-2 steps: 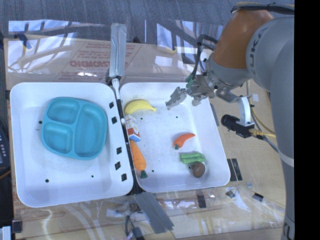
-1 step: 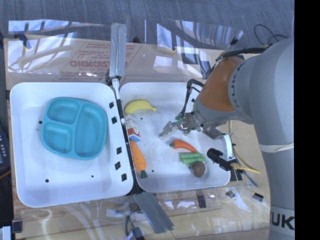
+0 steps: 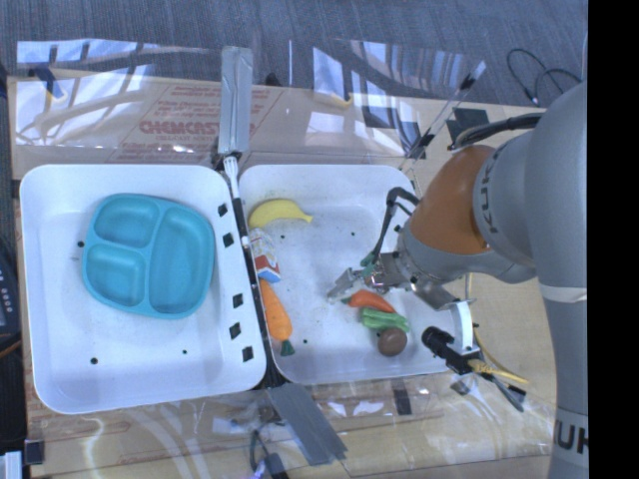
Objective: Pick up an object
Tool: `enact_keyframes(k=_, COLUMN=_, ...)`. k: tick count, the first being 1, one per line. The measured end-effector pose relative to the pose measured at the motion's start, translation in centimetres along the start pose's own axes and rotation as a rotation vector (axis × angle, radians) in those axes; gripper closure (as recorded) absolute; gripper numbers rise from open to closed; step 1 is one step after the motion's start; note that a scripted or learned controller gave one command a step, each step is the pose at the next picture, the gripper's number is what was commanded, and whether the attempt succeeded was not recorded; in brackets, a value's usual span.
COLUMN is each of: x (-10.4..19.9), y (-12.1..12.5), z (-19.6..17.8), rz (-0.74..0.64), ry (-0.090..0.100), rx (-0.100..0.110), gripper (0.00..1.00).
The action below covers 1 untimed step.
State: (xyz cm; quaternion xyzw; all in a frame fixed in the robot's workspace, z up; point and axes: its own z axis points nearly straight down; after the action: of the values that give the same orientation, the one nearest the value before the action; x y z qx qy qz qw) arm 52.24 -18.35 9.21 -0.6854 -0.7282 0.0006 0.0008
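Nearest, right bin (image 3: 319, 362): a round brown ball (image 3: 391, 341), glossy green pepper (image 3: 384, 319) and small orange carrot (image 3: 370, 300) bunch beside the end effector (image 3: 351, 281); whether its jaws grip anything, I cannot tell. Leftward lie a long carrot (image 3: 276, 312) and curved yellow banana (image 3: 279, 212). Left bin (image 3: 60, 367) holds a smooth teal divided plate (image 3: 150, 253).

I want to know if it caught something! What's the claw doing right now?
Claw: down in the right bin beside the small carrot; open or closed cannot be told.
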Motion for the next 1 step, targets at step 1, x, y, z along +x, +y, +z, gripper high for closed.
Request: enact_keyframes(k=1, x=-0.04, y=0.08, z=-0.99, rz=-0.002, ry=-0.001, rx=0.000, gripper=1.00)
